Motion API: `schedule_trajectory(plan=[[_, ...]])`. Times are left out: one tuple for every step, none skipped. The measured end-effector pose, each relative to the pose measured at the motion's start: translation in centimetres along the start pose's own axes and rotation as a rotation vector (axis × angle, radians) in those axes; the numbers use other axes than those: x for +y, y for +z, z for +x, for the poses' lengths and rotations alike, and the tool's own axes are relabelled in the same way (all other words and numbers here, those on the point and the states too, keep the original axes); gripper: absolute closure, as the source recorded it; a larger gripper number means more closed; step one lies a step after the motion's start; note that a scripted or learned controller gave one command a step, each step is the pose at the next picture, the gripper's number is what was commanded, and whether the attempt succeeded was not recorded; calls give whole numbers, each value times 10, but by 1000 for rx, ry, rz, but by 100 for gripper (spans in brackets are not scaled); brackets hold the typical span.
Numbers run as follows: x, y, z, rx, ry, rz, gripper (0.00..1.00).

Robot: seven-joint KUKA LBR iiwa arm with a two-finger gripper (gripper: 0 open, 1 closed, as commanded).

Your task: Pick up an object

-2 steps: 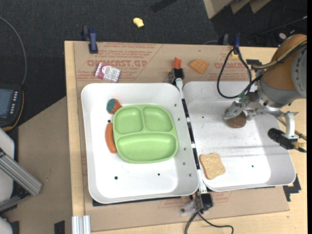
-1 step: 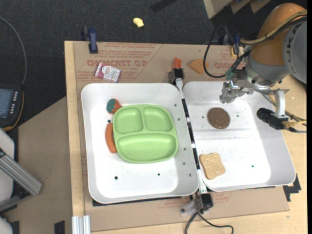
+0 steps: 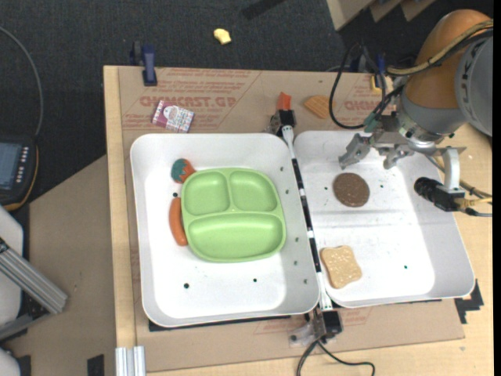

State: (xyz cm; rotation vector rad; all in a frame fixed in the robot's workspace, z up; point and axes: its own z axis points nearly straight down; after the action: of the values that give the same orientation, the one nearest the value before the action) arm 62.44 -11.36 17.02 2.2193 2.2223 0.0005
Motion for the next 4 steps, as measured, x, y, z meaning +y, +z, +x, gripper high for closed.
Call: schedule_trajectory(plan=[[-26,90,-15,2,4,7,0],[-23,75,-14,0,2,-2,100],[11,-14,-63,-5,3,-10,100],[9,-9,-60,-1,1,0,0]])
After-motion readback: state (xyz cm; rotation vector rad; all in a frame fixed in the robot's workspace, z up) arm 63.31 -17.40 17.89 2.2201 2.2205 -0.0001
